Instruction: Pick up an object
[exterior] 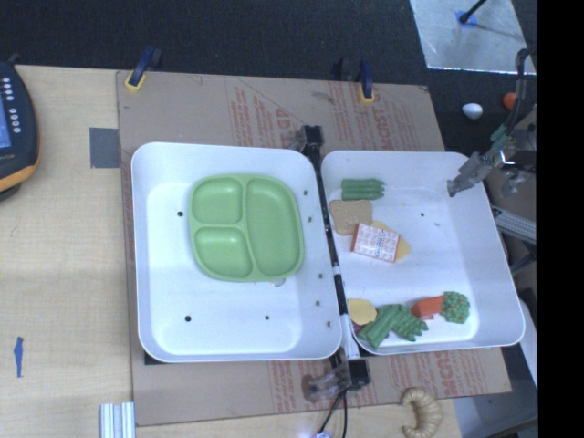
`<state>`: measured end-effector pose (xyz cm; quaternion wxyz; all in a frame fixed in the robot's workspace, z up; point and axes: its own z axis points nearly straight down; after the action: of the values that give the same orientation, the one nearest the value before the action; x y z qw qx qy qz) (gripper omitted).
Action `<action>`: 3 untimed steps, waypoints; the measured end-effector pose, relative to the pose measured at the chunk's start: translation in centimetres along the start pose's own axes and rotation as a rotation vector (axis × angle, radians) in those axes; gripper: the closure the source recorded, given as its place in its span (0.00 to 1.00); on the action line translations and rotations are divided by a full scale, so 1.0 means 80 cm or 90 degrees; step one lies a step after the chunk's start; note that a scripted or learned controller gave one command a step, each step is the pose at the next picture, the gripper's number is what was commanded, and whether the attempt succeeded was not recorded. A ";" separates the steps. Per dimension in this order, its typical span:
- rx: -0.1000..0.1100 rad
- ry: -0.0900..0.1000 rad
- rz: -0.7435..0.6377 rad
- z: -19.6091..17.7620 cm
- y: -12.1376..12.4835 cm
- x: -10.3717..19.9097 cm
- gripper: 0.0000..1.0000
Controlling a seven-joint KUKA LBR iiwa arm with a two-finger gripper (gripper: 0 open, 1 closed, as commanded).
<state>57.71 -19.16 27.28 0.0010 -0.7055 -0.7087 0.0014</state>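
The right bin (pixel 456 245) holds several toy foods. A green bean bundle (pixel 362 189) lies at its far left, with a tan bread slice (pixel 350 214) just below it. A red-and-white packet (pixel 375 242) rests on a yellow piece beside the bread. Along the near edge lie a yellow piece (pixel 362 311), green pea pods (pixel 392 323), an orange carrot (pixel 425 307) and a broccoli floret (pixel 455 307). My gripper (pixel 459 182) hangs over the bin's far right rim, well apart from every item, with nothing seen in it.
The left bin (pixel 164 327) holds a green divided plate (pixel 247 227). A hinge bar (pixel 326 235) runs between the bins. A yellow-and-black pendant (pixel 14 126) lies at the far left of the bench, and a tan curled object (pixel 422 412) sits near the front edge.
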 end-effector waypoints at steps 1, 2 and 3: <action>0.006 0.003 -0.001 0.159 -0.058 0.019 0.00; 0.000 0.000 0.000 0.229 -0.128 0.009 0.00; -0.003 0.000 -0.003 0.189 -0.049 0.058 0.00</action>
<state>53.73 -14.51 12.19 -0.0008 -0.7036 -0.7106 0.0001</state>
